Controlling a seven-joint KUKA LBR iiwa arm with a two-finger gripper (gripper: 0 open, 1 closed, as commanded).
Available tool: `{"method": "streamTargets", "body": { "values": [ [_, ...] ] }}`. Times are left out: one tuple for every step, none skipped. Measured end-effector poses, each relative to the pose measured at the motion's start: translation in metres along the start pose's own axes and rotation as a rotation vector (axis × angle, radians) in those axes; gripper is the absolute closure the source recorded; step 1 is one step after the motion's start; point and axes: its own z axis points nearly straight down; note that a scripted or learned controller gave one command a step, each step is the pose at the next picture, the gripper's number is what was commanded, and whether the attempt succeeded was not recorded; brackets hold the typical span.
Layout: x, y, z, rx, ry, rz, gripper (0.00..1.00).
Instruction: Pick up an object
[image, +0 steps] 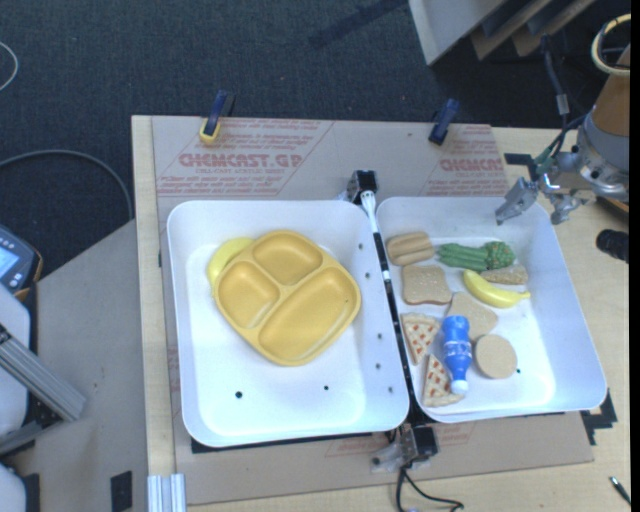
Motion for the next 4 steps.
{"method": "streamTargets", "body": {
  "values": [
    [0.002,0.004,0.044,0.0,0.0,-0.002,0.0],
    [0.004,0.01,0.106,0.001,0.0,-0.002,0.0],
    [0.005,0.01,0.11,-0.002,-0.001,-0.001,0.0],
    [0.005,0.012,0.095,-0.011,-0.005,-0.003,1.0]
  ]
}}
